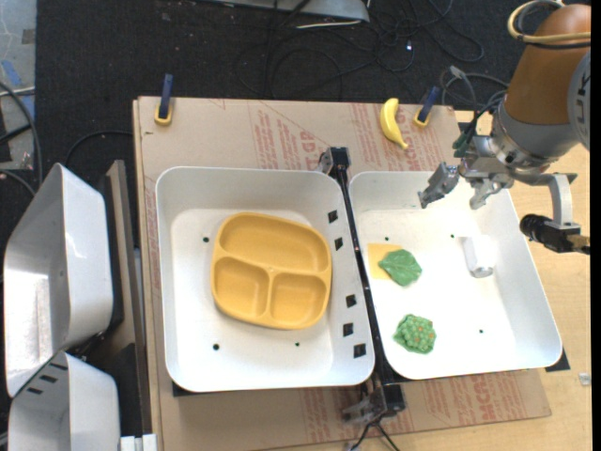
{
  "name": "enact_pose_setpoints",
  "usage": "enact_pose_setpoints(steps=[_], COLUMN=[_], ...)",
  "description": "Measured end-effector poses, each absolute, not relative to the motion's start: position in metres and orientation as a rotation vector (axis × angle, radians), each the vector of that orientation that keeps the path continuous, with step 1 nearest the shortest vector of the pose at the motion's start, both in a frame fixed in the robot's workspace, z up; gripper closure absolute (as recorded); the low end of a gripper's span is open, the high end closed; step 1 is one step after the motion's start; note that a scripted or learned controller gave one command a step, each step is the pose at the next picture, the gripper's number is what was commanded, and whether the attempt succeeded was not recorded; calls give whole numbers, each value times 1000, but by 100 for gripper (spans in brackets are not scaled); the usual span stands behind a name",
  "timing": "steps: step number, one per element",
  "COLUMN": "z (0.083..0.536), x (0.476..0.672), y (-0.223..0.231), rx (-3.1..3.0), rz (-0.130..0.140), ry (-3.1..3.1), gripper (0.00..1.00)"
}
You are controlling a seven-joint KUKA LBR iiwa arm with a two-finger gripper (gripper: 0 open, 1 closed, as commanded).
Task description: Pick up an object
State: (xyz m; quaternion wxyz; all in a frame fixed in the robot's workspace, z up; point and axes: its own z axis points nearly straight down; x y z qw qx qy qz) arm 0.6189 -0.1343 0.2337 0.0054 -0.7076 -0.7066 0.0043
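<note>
My gripper [462,188] hangs over the far edge of the right bin [526,346], fingers spread apart with nothing between them. In that bin lie two green objects: one [403,267] rests partly on a yellow card [377,256], the other [415,333] sits nearer the front wall. A small white object [477,256] lies to their right (well apart from both). The left bin [178,327] bears a yellow divided tray [271,270]. A banana [393,123] lies on the bench behind the bins.

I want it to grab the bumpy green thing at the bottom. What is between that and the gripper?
In the camera view, mostly bare white bin floor separates the gripper from the bumpy green thing; the other green piece lies just left of that line.
</note>
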Motion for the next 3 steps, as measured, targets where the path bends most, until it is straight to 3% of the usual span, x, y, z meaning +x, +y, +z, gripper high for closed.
enact_pose_setpoints(steps=[1,3], z=[242,144], x=[621,612], y=[-134,-135], rx=[-2220,-2222], rz=[0,3], ry=[-2223,-2218], gripper=[0,0])
